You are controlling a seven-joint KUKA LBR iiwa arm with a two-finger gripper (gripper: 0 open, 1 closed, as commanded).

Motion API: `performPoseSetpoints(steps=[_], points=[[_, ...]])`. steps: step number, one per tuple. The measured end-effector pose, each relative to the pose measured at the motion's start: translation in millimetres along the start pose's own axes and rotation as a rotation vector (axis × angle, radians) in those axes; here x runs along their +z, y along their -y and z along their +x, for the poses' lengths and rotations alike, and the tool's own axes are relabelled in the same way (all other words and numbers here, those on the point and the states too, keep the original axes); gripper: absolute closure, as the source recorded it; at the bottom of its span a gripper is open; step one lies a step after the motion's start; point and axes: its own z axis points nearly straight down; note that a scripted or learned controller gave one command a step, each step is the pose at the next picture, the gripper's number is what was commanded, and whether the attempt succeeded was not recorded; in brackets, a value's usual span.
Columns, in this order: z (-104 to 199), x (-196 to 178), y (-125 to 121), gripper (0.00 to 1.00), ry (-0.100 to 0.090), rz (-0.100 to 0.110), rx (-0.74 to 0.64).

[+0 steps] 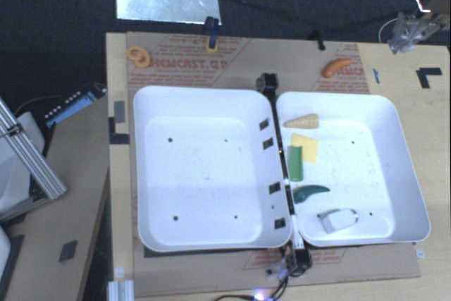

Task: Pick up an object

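Note:
The right bin [394, 151] holds several small objects along its left side. A beige cone [301, 122] lies near the top, with a yellow square piece [306, 148] below it and a green bar [295, 164] touching that piece. Lower down lie a dark teal pepper shape [310, 192] and a white and grey object [337, 220]. My gripper [414, 28] hangs at the upper right of the view, beyond the bench's far corner and well away from every object. Nothing shows in its grasp.
The left bin [204, 166] sits beside the right one, joined by black clips along the divider [282, 166]. On the cardboard behind the bins lie an orange sausage shape [337, 68], a pretzel shape [139, 56] and a yellow and blue clamp [211, 35].

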Motion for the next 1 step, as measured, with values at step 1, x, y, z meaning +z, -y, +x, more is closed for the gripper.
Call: performPoseSetpoints(steps=[1], points=[[-5.9,-115.7,61.0,1.0,0.007,-0.02,0.011]])
